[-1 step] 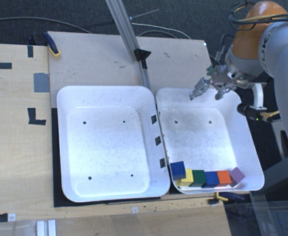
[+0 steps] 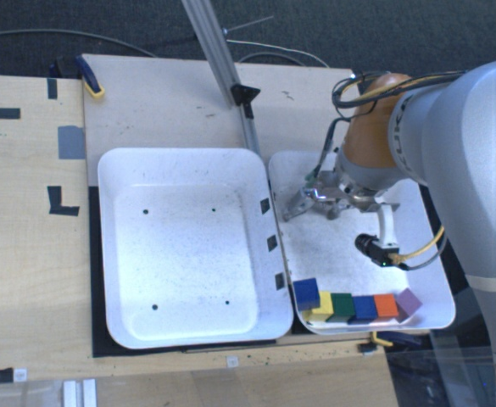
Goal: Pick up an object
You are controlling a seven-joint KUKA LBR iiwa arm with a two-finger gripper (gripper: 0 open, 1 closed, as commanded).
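a row of small coloured blocks [image 2: 353,305] — blue, yellow, green, blue, orange, purple — lies along the right bin's [image 2: 417,219] six o'clock edge; the hand [image 2: 315,200] hovers toward twelve, grip state unclear.

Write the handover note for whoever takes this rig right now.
Gripper: low in the right bin, near its far left side, with no block seen between its fingers.
Blocks: a row along the right bin's near edge, blue block on the yellow block, then green block, another blue, orange block, purple block.
Done: nothing picked.
Left: reach the row, grasp one, lift.
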